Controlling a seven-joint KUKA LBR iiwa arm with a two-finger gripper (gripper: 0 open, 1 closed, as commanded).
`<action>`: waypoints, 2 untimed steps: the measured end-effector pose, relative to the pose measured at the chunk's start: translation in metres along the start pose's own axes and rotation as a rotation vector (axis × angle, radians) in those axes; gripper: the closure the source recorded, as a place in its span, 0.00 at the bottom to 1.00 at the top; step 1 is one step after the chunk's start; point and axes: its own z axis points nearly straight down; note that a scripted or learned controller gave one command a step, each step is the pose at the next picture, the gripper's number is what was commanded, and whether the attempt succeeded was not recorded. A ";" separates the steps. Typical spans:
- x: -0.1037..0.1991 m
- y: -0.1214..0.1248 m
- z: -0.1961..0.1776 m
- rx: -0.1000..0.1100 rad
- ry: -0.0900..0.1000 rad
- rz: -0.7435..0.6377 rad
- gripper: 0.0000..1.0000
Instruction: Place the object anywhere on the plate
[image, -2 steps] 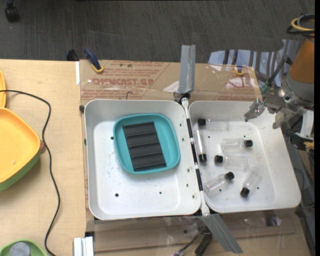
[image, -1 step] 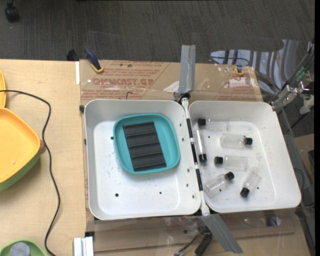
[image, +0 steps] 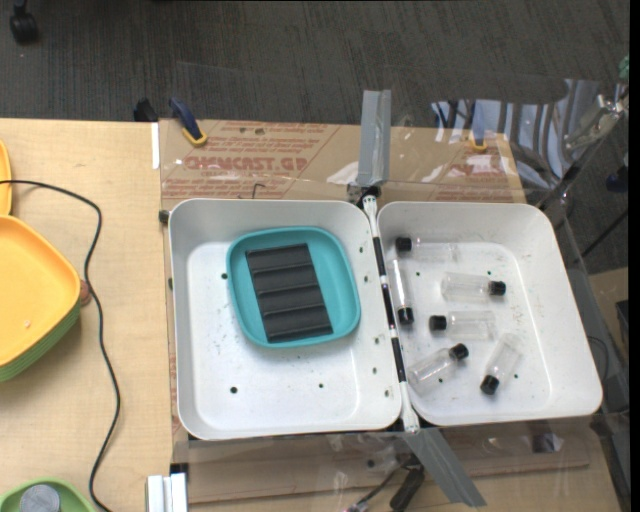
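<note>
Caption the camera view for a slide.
Teal plate holding a dark ridged block in the left bin; clear black-capped vials scattered in the right bin.

Two o'clock, at the frame's edge: we see a pale, shiny shape, small and partly cut off by the border.
Identity: we cannot tell whether this shape belongs to the robot's body; glare blurs it and we can trace no firm outline.
Colour: we read it as whitish to silver, with darker thin lines running from it toward four o'clock.
Pose: we cannot read any joint angle, wrist turn or reach from it.
</note>
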 end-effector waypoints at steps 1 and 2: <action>-0.002 0.018 -0.049 0.001 0.000 0.037 0.00; -0.003 0.018 -0.049 0.002 0.000 0.165 0.00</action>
